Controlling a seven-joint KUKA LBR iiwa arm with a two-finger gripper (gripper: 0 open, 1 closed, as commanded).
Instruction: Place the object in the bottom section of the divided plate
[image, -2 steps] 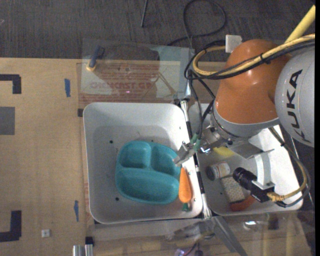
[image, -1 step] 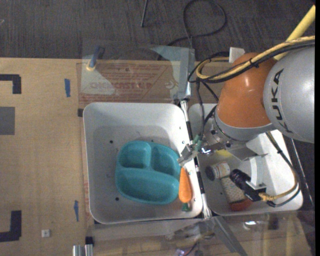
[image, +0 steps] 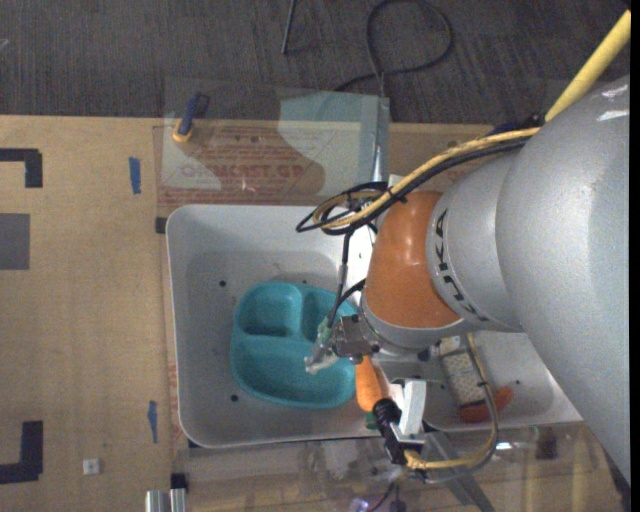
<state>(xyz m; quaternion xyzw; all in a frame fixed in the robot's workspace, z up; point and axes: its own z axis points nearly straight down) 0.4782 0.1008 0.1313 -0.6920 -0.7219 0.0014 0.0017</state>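
We see the grey arm (image: 540, 200) with its orange band (image: 405, 265) reaching in from the right over the white bin (image: 200, 260) on the counter (image: 80, 350). A teal divided plate (image: 275, 345) lies flat inside that bin, toward its lower half. The end effector (image: 325, 352) hangs over the plate's right edge, a pale metallic tip just above the teal rim; we cannot tell whether it is apart or together, since the wrist covers most of it. An orange, carrot-like object (image: 368, 385) lies just beside the plate's lower right edge, outside the plate and partly under the wrist. Further right in the bin sit a speckled block (image: 460, 372) and a red item (image: 485, 405), near each other
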